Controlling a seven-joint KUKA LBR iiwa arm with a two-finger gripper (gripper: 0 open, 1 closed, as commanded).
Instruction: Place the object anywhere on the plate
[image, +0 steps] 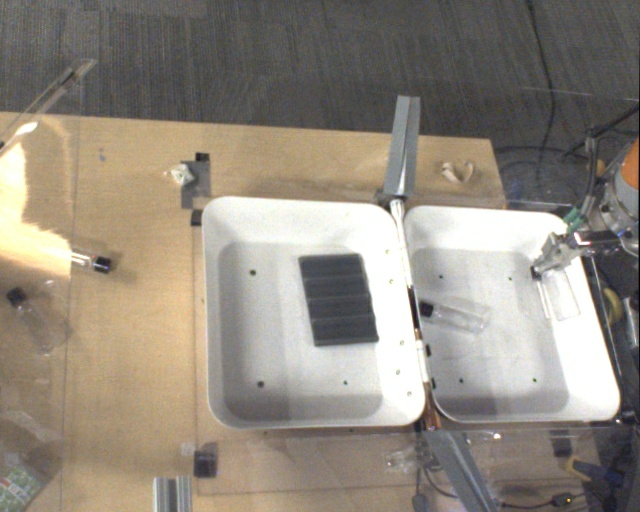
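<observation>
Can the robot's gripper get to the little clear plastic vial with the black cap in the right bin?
Probably yes. The clear plastic vial with the black cap lies alone on the right white bin's floor, and the gripper is over the same bin, with nothing between.

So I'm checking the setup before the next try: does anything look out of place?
Yes. A clear vial lies on its side in the right bin, apart from the dark ridged plate in the left bin. Another vial lies loose on the bench, outside both bins.
</observation>
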